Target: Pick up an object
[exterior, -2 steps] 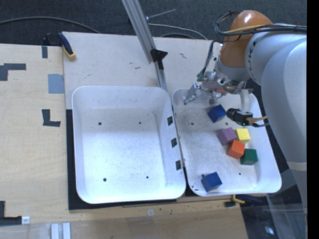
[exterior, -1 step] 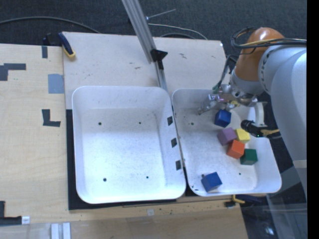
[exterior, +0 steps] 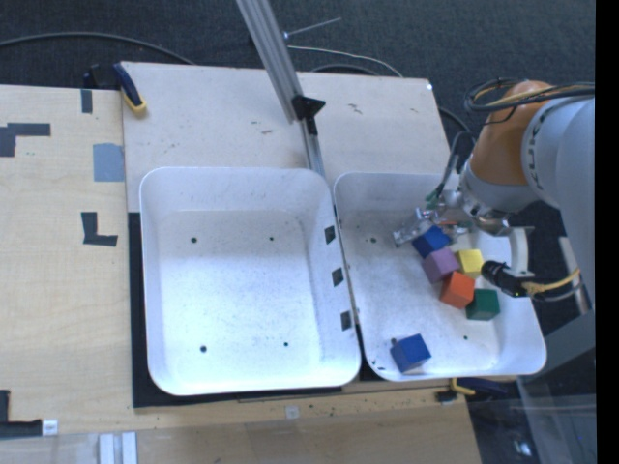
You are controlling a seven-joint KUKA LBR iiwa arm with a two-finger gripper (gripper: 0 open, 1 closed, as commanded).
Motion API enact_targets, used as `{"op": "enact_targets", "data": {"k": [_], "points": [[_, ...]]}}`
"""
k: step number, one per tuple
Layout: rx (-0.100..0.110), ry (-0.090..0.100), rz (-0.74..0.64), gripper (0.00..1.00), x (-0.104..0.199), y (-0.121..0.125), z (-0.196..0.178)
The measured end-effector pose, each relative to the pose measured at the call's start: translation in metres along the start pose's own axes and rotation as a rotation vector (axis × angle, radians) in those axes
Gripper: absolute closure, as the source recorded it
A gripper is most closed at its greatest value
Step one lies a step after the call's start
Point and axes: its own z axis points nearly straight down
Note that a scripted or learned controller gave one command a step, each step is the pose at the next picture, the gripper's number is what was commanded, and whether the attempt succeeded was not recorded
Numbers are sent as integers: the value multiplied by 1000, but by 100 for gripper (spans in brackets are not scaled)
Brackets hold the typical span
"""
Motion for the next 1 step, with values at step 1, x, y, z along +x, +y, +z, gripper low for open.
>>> {"op": "enact_targets", "data": {"k": [1], "points": [[-2, 1, -3, 100, 2, 2, -9]]}}
